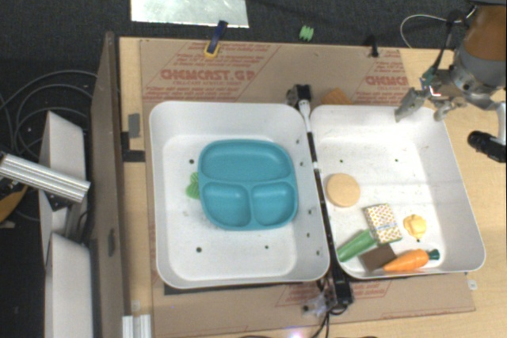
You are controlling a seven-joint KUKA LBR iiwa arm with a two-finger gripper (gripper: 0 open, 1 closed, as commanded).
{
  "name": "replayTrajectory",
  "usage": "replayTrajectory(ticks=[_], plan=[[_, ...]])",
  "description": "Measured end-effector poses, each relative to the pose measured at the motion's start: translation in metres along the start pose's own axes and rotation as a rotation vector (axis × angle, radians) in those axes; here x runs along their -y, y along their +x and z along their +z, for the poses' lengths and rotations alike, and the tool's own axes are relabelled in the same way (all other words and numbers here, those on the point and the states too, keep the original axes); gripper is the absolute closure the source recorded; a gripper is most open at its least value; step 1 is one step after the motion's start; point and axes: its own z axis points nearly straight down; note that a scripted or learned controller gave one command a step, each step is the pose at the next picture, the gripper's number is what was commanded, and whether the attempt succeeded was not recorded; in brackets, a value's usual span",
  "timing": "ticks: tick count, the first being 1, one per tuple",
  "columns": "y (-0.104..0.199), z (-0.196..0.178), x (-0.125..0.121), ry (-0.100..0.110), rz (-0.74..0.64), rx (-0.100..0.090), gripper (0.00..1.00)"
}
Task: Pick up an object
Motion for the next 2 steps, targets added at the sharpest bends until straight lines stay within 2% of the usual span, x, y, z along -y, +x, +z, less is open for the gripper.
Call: replayTrajectory(ticks=[1, 2], plan=[[-0.002, 0.095, 0.072, 0.023, 0.008, -0.007, 0.0], [0.027, 0.005, -0.013, 0.0, -0.003, -0.002, 0.0]])
